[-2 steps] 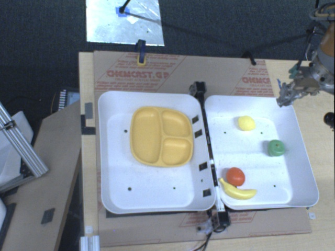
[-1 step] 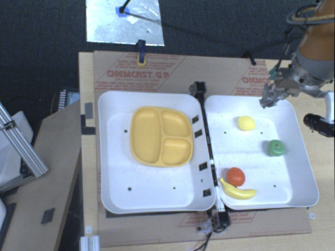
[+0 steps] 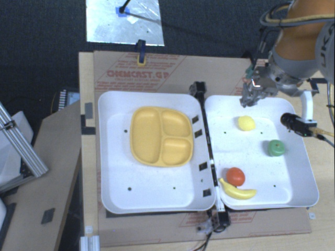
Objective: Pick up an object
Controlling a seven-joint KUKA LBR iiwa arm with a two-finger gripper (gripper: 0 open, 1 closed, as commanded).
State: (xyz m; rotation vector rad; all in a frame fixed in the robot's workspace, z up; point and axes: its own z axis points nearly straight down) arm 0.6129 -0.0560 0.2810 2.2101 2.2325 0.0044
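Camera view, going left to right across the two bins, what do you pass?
Yellow divided plate in the left bin → banana → lemon → green fruit, these three in the right bin. The red fruit overlaps the banana, so it is left out.

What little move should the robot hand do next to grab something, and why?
Probably lower the end effector a little, toward the near side of the right bin, onto the yellow lemon-like fruit. It hovers at the bin's far edge, and that fruit lies closest, apart from the green fruit, tomato and banana.
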